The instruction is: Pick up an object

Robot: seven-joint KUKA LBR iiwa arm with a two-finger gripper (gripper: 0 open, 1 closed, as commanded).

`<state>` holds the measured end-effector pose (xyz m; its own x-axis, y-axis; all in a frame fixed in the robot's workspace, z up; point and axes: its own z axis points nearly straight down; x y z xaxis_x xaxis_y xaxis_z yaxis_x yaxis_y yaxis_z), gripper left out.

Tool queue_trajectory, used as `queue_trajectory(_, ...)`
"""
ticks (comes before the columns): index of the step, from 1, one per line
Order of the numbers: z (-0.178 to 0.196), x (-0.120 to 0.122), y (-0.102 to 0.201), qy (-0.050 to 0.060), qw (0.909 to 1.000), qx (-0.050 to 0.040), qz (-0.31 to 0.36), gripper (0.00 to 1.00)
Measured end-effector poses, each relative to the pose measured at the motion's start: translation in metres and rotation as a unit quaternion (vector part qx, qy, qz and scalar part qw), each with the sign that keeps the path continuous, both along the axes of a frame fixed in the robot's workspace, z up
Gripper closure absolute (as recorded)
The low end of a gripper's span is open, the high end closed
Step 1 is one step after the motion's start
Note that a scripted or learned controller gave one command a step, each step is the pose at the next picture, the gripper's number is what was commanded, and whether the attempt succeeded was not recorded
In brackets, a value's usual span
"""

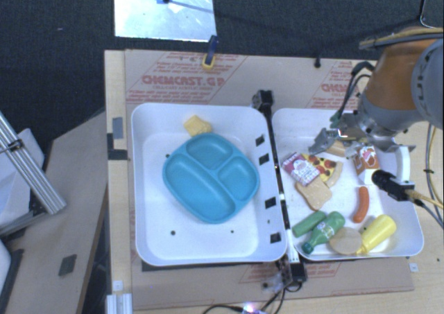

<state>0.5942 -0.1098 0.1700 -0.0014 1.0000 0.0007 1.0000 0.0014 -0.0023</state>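
Inside L bin (149, 188): blue tray (210, 177); R bin (415, 233): toy food.

Right bin (416, 236) crowded with toy food; open floor top left corner, seemingly; left bin (149, 236) margins free.

I count two shallow white bins: the left bin (149, 188) and the right bin (409, 233). In the left one I see one blue divided plastic tray (210, 177) and one small yellow block (197, 125). In the right one I make out one toy pizza slice (325, 166), one tan toast piece (316, 193), one orange sausage (361, 204), one green bottle (324, 231), one green pickle (307, 223), one yellow squeeze bottle (378, 231), one round tan biscuit (345, 241) and two small printed packets (300, 168), the second (365, 159) further right.
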Motion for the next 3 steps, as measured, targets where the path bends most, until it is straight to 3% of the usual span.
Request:
queue_trajectory(1,-0.043,0.006,0.002,0.0,1.0,-0.0001,0.0,0.0)
queue_trajectory(2,-0.068,0.011,0.001,-0.009,1.0,-0.0013,-0.001,0.0)
queue_trajectory(3,-0.059,0.011,0.002,-0.009,1.0,-0.0005,0.0,1.0)
